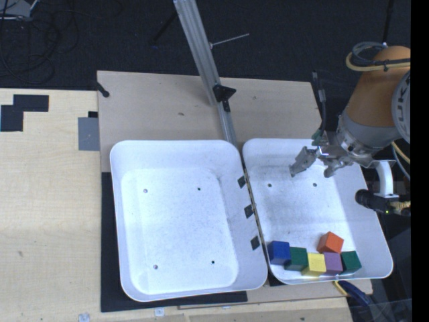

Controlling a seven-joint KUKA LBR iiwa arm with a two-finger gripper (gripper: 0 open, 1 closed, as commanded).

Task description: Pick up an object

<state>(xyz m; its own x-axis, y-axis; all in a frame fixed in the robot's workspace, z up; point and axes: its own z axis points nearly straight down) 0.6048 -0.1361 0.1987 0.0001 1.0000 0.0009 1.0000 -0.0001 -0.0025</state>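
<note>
Blocks cluster at the near edge of the right bin (348, 200), packed close against its front wall: a blue block (279, 250) at the left end, then a dark green one (297, 257), a yellow one (316, 263), a purple one (333, 262) and a second green block (350, 260) at the right end, with an orange block (331, 241) set just behind the purple one, turned at an angle. Together they form a short row running left to right along the rim.

Farther back, over the far half of the same bin, hangs the gripper (314, 164), its two fingers spread apart with nothing between them. So the blocks lie toward the near side from the tool, well apart from it, and the orange one looks the closest and least hemmed in. The left bin (127, 180) sits alongside. A slanted metal rail (201, 52) rises beyond both bins.
</note>
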